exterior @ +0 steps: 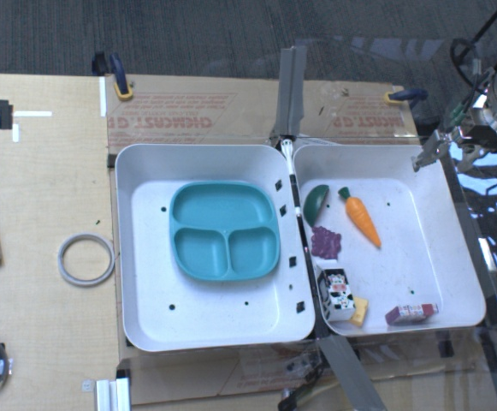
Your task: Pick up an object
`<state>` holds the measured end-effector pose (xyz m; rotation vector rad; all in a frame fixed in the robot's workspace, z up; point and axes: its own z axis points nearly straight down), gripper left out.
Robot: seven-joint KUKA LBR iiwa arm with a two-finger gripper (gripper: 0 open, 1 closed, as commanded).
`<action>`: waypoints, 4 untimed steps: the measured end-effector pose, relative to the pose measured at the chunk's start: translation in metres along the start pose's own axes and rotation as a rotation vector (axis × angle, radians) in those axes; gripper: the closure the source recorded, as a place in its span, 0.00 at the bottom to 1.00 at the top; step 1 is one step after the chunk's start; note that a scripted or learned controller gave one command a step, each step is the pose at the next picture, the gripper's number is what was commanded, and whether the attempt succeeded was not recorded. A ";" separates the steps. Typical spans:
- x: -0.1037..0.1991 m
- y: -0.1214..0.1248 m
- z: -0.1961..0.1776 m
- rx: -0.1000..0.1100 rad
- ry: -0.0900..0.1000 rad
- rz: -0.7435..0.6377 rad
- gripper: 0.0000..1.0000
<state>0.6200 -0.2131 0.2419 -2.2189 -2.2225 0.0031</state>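
— Bins first: which shallow white plastic bin (376, 315) lies nearer the pincer (475, 127)?

— That one, just below-left of it. Whether the pincer is open, I cannot tell.

— Step?

— Approach, I judge; nothing is taken yet.

— Target?

— Orange plastic carrot (363, 219), lower-left of the pincer; swing over, descend, close.

One fixed camera looks down (at a slant) on both bins (145, 315).
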 end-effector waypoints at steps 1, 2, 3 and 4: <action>0.056 -0.030 0.083 0.002 0.001 0.306 0.00; 0.117 0.005 0.116 0.001 0.000 0.516 0.00; 0.117 -0.017 0.151 0.003 -0.001 0.665 0.00; 0.116 -0.017 0.142 0.005 -0.002 0.663 1.00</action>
